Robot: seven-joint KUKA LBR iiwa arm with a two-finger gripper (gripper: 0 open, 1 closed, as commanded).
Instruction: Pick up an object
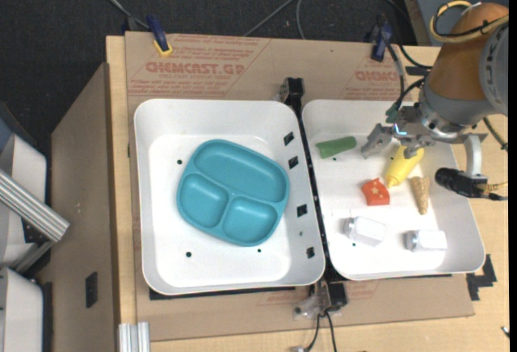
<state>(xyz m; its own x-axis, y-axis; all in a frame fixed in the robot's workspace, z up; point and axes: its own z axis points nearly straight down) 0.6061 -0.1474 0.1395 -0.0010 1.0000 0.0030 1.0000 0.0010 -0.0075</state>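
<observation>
The gripper (pixel 397 143) hangs open over the yellow toy (pixel 400 168) (right bin, upper right). It seems lined up to grab.

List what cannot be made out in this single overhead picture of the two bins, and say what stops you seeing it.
- Gripper, camera view: its own wrist covers the tips, so open or shut is unclear.
- Yellow object: upper end hidden under the gripper; contact cannot be judged.
- Two clear-and-white items: too small and pale against the right bin to identify.
- Arm: cut off by the right edge.
</observation>
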